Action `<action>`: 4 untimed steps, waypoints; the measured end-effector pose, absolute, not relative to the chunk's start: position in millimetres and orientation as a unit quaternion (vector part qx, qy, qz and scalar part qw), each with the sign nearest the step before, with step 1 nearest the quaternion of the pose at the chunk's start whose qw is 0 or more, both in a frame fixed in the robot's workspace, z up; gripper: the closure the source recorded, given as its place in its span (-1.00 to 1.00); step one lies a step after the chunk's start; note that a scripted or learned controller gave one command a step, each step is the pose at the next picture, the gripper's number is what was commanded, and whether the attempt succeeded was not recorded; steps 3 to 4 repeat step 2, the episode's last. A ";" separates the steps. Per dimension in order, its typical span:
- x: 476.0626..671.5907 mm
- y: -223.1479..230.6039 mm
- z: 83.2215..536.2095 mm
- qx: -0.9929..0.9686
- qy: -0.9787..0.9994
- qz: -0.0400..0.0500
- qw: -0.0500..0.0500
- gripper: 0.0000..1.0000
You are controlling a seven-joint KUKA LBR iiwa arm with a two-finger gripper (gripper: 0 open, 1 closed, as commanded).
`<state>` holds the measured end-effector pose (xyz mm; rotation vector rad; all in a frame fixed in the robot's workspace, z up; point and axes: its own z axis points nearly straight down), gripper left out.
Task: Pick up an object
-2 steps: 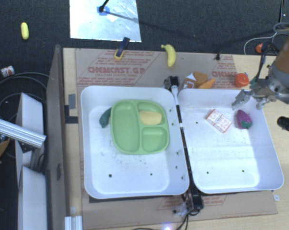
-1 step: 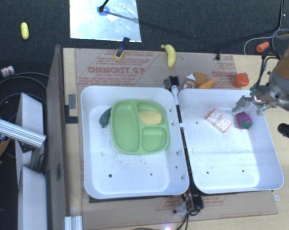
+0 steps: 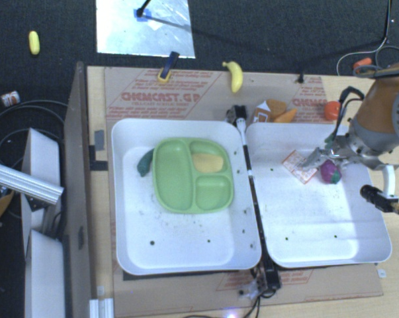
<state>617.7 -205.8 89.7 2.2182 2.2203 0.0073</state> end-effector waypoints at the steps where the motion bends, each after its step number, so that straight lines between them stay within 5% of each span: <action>1: 621.4 -207.7 108.7 0.706 0.708 0.005 0.009 1.00; 2: 667.5 -160.6 166.0 0.704 0.711 0.004 0.004 1.00; 4: 667.5 -160.6 166.0 0.704 0.711 0.004 0.004 1.00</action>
